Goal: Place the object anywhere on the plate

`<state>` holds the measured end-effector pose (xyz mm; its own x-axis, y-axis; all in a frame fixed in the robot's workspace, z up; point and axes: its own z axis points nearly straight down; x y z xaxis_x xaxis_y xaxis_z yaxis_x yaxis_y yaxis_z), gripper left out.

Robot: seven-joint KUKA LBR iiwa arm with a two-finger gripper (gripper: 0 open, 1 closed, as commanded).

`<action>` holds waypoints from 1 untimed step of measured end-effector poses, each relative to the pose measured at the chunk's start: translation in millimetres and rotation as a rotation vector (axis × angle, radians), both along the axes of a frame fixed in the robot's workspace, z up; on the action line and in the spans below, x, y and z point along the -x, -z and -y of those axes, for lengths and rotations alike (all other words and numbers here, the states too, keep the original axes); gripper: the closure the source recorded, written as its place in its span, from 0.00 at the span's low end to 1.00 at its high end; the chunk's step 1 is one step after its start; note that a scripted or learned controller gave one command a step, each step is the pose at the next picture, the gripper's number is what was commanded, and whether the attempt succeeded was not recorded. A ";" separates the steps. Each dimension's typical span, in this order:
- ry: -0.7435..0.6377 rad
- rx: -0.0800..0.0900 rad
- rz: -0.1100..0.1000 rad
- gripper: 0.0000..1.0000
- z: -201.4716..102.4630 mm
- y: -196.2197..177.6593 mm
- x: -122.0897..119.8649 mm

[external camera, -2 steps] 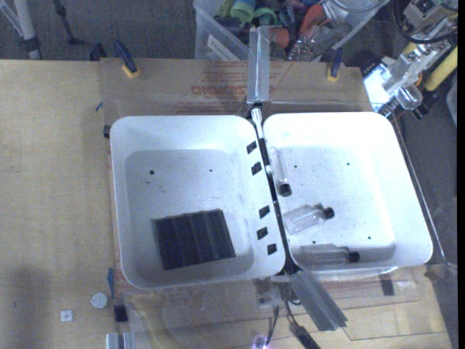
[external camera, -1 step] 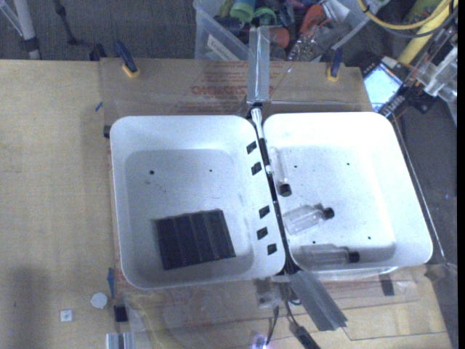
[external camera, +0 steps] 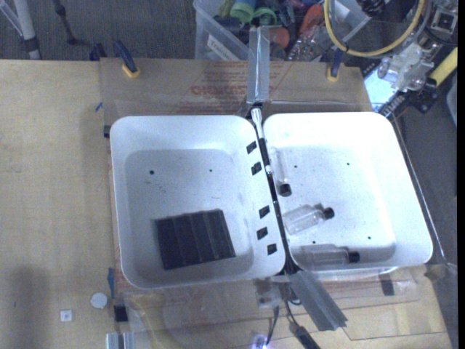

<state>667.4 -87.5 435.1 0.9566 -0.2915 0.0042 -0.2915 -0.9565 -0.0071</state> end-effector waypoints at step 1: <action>0.118 0.001 -0.009 1.00 -75.2 0.4 0.8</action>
